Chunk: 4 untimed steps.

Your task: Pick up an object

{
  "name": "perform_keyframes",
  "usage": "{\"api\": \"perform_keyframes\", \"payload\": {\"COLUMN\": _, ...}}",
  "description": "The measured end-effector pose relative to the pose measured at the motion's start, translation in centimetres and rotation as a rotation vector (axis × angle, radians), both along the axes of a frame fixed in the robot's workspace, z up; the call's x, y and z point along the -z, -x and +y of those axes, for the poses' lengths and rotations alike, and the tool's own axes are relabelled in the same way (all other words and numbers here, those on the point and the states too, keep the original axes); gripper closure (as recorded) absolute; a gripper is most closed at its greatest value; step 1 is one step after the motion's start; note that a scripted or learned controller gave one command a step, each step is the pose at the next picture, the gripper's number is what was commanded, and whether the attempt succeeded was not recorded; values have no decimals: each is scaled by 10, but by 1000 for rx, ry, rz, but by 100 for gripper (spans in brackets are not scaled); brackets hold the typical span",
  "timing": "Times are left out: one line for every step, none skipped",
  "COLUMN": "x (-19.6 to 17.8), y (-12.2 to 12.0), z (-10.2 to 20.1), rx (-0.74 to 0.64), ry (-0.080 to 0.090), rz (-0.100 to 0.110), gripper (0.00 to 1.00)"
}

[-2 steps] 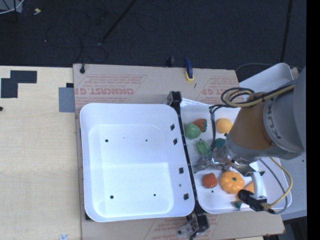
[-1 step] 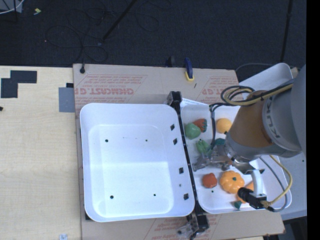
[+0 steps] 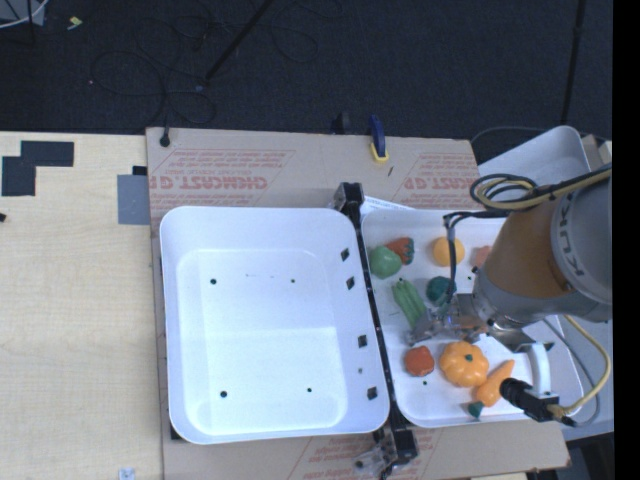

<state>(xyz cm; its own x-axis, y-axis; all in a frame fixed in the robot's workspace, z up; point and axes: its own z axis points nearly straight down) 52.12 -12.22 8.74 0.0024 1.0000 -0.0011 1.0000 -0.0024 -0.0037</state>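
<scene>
The right bin (image 3: 437, 415) holds several toy foods. Among them are a green round piece (image 3: 384, 261), a red piece (image 3: 402, 248), a yellow ball (image 3: 446, 251), a dark teal ball (image 3: 440, 288), a long green vegetable (image 3: 408, 301), a red block (image 3: 419, 361), an orange pumpkin (image 3: 464, 363) and a carrot (image 3: 492, 384). My gripper (image 3: 432, 325) is down in this bin, just right of the long green vegetable and above the red block. Its fingers are dark and small here. The grey arm with its orange band (image 3: 530, 253) covers the bin's right part.
The left bin (image 3: 260, 318) lies beside the right one, with a black divider clamp (image 3: 362, 298) between them. Both sit on a cardboard sheet (image 3: 260, 173). Cables and a black connector (image 3: 530, 400) hang near the arm at the lower right.
</scene>
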Motion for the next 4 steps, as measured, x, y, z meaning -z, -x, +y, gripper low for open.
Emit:
{"api": "perform_keyframes", "payload": {"x": 0, "y": -54, "z": 2, "rx": -4, "ry": -1, "rz": -5, "gripper": 0}}
{"api": "perform_keyframes", "payload": {"x": -10, "y": -51, "z": 1, "rx": -3, "ry": -3, "rz": 2, "gripper": 100}}
{"api": "perform_keyframes", "payload": {"x": 2, "y": -104, "z": 22, "rx": -5, "ry": -2, "rz": 12, "gripper": 100}}
{"api": "perform_keyframes", "payload": {"x": 0, "y": -104, "z": 22, "rx": -5, "ry": 0, "rz": 2, "gripper": 0}}
